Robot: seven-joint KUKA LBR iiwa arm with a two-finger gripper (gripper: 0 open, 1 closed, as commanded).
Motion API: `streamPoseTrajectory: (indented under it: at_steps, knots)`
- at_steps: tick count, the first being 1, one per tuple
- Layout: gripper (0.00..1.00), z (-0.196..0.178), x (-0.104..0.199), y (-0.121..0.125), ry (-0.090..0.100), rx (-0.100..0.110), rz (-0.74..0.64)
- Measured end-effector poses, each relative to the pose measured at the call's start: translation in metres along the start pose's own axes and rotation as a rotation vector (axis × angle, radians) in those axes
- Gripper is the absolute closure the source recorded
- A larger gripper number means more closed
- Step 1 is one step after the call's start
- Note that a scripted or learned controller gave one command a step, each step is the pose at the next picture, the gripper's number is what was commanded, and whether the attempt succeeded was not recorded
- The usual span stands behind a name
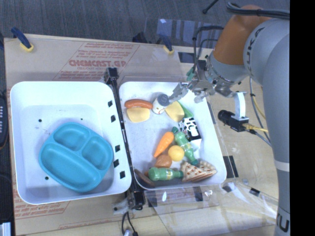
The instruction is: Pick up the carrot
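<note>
Cardboard-covered surface (98,58), two white bins side by side, so that's the setup. My gripper (170,98) is hanging over the far end of the right bin (147,88), right by a small white toy (158,104) and a yellow wedge (174,111). Can't honestly tell how wide it's open from up here, but I see nothing in it. The carrot (164,143) sits mid-bin, toward the near side from my gripper, lying diagonally with its fat end up-right. It's crowded though: a lemon (176,153) and green veggie (181,139) press against it, and its tip is hard to make out.
</note>
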State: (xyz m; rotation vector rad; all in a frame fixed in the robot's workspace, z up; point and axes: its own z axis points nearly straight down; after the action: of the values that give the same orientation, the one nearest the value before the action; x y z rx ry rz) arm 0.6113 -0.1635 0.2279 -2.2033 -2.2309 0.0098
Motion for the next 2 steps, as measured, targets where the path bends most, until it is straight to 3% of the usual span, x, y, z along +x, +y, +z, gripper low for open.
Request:
streamPoseTrajectory:
  at_steps: [1, 2]
  knots:
    - [0.00, 0.127, 0.011, -0.039, 0.002, 0.012, -0.045]
    - [0.00, 0.138, 0.024, -0.089, 0.004, 0.004, 0.262]
